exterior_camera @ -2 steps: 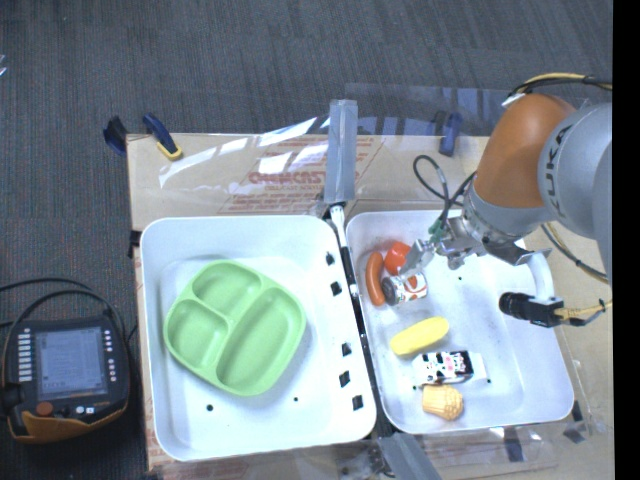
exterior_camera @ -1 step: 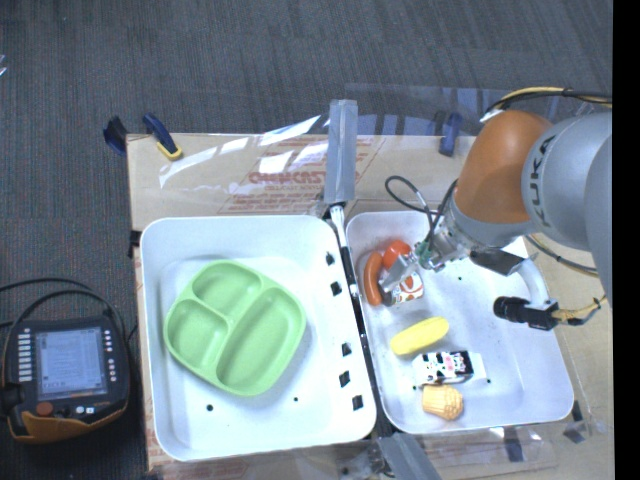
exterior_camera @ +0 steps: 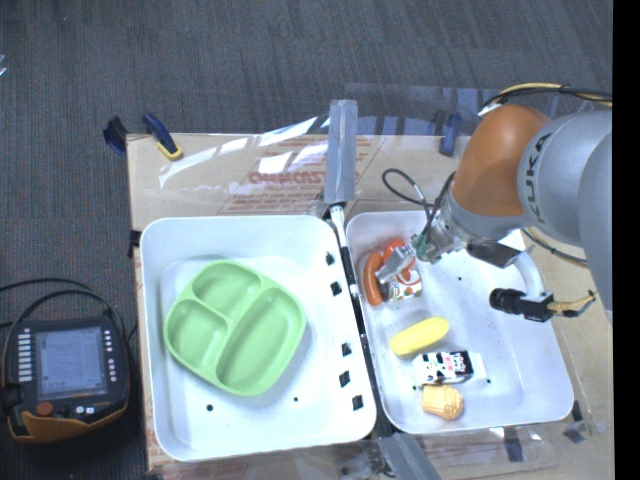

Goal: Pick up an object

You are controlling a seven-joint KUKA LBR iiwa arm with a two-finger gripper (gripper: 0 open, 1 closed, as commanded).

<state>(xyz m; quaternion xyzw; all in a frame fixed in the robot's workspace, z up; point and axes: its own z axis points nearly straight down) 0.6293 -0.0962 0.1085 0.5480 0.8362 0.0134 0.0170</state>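
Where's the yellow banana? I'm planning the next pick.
In the right bin, near its middle: the banana lies just above the cow carton, below the hot dog.

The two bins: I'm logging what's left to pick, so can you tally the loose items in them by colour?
Green: 1, divided plate, left bin
Yellow: 2, oblong piece and ridged piece, right bin
Orange-red: 1, hot dog
Red and white: 1, small carton
Black and white: 1, small carton
Total: 6
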